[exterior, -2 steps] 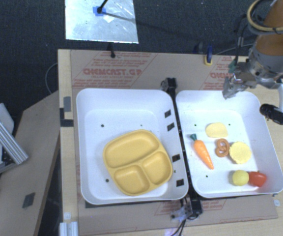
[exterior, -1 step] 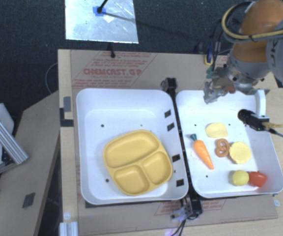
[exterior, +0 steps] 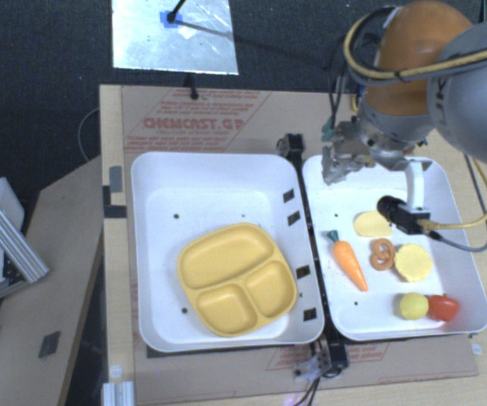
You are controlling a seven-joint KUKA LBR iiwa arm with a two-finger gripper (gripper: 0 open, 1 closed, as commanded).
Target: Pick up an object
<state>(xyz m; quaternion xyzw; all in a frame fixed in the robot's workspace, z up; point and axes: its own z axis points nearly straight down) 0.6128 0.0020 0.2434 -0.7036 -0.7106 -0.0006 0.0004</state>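
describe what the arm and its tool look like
The arm is grey with a rounded orange band above the wrist. Yellow and black cables loop beside it. The tool is a grey metallic block, and a yellow cable trails below.

Both bins (exterior: pixel 159 227) are white. The left one holds a yellow divided tray (exterior: pixel 237 277). The right one holds an orange carrot (exterior: pixel 349 262) with a green tip, a brown pretzel (exterior: pixel 382 254), a pale yellow slice (exterior: pixel 371 223), a yellow round piece (exterior: pixel 413 262), a yellow lemon (exterior: pixel 413 306) and a red tomato (exterior: pixel 444 308). The surface (exterior: pixel 66 227) is tan.
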